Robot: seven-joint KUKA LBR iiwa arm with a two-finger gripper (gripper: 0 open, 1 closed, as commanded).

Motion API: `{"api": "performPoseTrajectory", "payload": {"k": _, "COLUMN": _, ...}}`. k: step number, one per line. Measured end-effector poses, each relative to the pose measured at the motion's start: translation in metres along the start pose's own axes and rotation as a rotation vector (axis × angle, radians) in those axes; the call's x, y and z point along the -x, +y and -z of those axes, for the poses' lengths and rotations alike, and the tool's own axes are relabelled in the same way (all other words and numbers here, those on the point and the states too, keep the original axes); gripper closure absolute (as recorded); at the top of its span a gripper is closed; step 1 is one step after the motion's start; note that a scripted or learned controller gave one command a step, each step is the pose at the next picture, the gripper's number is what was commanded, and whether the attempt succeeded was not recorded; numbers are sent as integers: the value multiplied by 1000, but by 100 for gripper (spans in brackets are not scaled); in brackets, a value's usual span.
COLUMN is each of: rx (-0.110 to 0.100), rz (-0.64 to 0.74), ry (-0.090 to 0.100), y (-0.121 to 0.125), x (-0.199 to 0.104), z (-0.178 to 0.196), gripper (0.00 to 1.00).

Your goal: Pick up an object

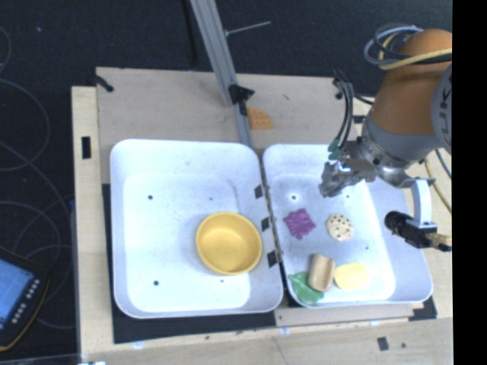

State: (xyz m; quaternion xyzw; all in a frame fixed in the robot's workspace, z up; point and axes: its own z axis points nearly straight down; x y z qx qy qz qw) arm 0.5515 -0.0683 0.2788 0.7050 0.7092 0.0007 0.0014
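Observation:
In the right bin [300, 163] lie a purple lumpy piece [299, 223], a round speckled cookie [340, 227], a tan cylinder [320, 271], a yellow oval piece [351, 277] and a green flat piece [303, 287] at the front edge. My gripper [332, 185] hangs over the back half of this bin, above and behind the cookie and the purple piece. Nothing shows between its fingers.
The left bin [152, 166] holds a yellow bowl [227, 242] near its front right. A grey metal bar [215, 46] slants down from the top to the divider between the bins. An orange mark [259, 119] sits on the bench behind the bins.

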Motion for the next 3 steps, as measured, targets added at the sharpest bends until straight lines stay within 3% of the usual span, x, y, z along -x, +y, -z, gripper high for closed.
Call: {"api": "performPoseTrajectory", "payload": {"k": 3, "rx": -1, "rz": -2, "ry": -1, "y": 42, "x": -133, "z": -11, "gripper": 100}}
